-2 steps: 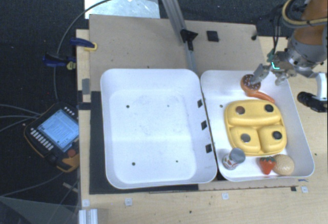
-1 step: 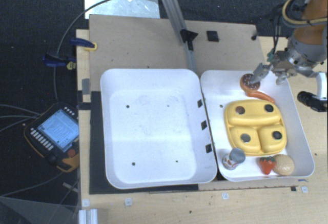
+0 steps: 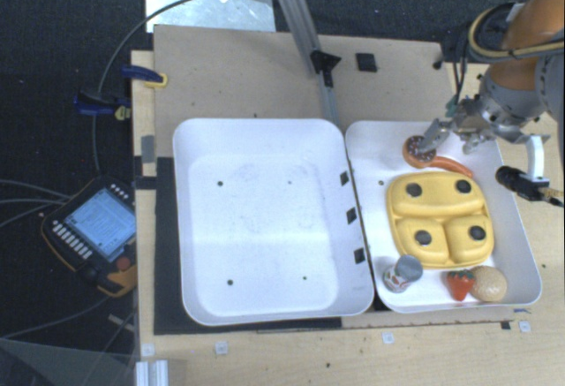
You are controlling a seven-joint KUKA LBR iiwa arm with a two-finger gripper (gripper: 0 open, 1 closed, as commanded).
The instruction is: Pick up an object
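Our gripper sits in the upper right of the frame, low over the top corner of the right bin. We cannot tell how it is set, because it looks small and dark against the white, and we see nothing held in it.

Right under its tip, a little to the lower left, lies a small round brown thing. It looks to be touching the tip or just beside it. We think this is the thing to pick up, since it is the nearest one.

An orange carrot-like piece lies just to the lower right, with its long side running left to right. Below both sits a big yellow block.

The left bin is well apart, toward the middle of the frame.
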